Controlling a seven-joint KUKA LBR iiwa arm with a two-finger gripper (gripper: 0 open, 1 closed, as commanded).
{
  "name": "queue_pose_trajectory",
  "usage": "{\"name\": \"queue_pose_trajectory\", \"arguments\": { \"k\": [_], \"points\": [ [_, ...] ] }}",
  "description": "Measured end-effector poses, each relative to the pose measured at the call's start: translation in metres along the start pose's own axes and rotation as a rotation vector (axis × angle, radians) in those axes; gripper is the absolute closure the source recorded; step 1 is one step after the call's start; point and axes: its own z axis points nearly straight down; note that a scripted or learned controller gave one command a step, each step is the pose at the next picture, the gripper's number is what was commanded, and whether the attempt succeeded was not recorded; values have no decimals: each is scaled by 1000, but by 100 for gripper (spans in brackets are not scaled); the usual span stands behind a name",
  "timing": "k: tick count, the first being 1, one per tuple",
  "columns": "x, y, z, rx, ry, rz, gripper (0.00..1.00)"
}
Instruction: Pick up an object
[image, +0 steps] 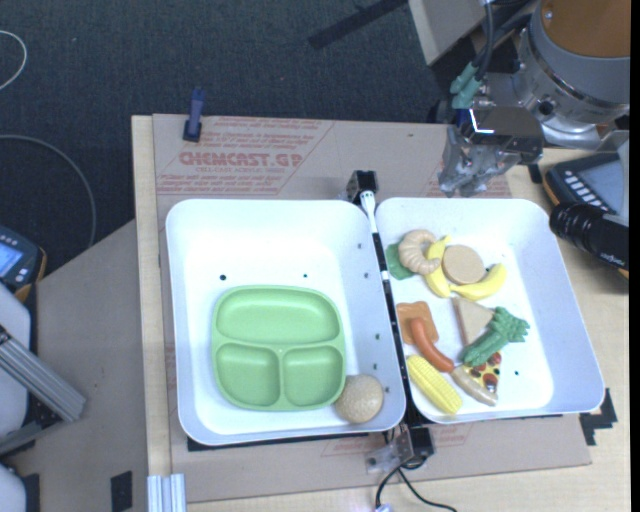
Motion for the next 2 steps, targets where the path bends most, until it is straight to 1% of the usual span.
{"name": "queue_pose_trajectory", "arguments": {
  "k": [1,2],
  "points": [
    [-4,-11,127,35,-6,4,100],
    [-3,-9,109,19,-4,1,100]
  ]
}}
